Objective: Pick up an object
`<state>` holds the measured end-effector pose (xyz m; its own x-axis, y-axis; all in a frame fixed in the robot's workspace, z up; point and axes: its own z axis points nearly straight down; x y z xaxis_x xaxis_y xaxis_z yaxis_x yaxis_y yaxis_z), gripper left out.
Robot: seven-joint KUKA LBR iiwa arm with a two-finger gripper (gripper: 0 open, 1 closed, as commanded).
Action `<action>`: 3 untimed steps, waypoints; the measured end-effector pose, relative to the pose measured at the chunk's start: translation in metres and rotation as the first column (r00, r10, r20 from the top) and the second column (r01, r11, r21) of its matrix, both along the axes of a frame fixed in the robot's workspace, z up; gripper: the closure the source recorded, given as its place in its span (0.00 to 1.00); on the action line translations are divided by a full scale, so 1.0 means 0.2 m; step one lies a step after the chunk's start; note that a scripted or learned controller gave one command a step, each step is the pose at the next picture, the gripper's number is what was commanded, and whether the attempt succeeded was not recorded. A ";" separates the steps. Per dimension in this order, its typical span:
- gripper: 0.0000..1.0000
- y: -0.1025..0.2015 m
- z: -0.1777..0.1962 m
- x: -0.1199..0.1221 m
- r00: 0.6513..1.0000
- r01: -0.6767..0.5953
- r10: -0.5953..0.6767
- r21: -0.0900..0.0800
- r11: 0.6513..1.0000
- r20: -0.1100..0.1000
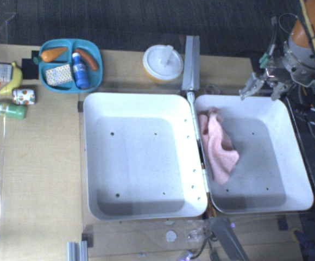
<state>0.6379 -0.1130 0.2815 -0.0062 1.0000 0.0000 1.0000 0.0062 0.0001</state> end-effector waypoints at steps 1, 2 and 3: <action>0.00 0.10 -0.16 -0.23 0.998 -0.069 0.069 0.000 0.998 0.001; 0.00 0.08 -0.92 -0.40 0.975 -0.223 0.223 -0.003 0.975 0.009; 0.00 0.12 -0.95 -0.06 0.993 -0.115 0.115 -0.003 0.993 0.017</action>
